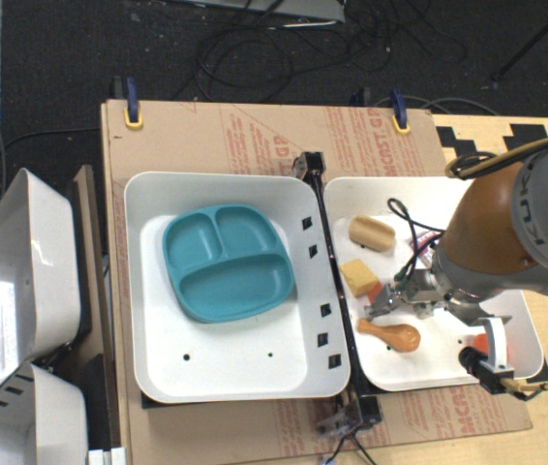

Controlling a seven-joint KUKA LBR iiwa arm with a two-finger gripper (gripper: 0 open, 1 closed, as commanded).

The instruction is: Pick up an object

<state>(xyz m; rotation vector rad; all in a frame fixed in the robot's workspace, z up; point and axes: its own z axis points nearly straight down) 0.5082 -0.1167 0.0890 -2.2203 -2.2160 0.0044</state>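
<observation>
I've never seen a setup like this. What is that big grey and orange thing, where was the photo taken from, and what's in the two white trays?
The big grey machine with an orange band is a robot arm, reaching in from the right. The photo comes from one fixed camera above the bench, looking down at a slant. At the arm's tip is its end effector, the part that grasps, now low inside the right white bin. Close to it lie a tan roll-shaped toy, a yellow wedge-shaped block and an orange-brown drumstick-shaped toy. The left white bin holds a teal plastic divided plate. Whether the arm has hold of anything is not clear from this picture.
</observation>
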